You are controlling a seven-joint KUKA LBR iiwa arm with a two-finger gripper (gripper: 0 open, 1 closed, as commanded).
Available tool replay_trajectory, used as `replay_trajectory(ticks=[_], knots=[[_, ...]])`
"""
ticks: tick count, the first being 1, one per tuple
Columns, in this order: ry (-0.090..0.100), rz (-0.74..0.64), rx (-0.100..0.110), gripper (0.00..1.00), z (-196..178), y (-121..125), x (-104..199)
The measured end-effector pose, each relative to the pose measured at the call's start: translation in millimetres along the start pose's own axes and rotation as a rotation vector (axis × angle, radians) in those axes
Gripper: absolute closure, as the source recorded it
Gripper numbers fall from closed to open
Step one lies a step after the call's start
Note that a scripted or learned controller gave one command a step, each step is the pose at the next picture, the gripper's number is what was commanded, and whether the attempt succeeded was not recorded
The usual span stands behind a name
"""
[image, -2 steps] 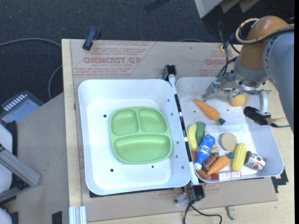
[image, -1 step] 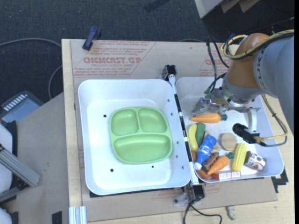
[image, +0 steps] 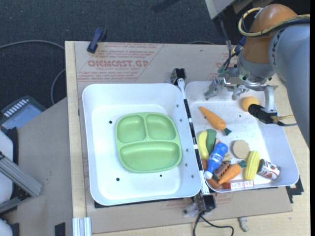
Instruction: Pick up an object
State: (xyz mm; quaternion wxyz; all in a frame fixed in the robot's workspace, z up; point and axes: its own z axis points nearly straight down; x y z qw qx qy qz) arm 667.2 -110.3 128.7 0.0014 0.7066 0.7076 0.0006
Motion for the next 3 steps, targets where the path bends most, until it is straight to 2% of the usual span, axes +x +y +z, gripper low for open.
replay_trajectory(ticks=[1, 2, 3], knots=[[0.002, 0.002, 0.005, 0.00, 45, -45, 15], [0.001, 0.002, 0.001, 1.00, 34, -44, 15], [0.002, 0.000, 0.003, 1.00, -57, -106, 105]])
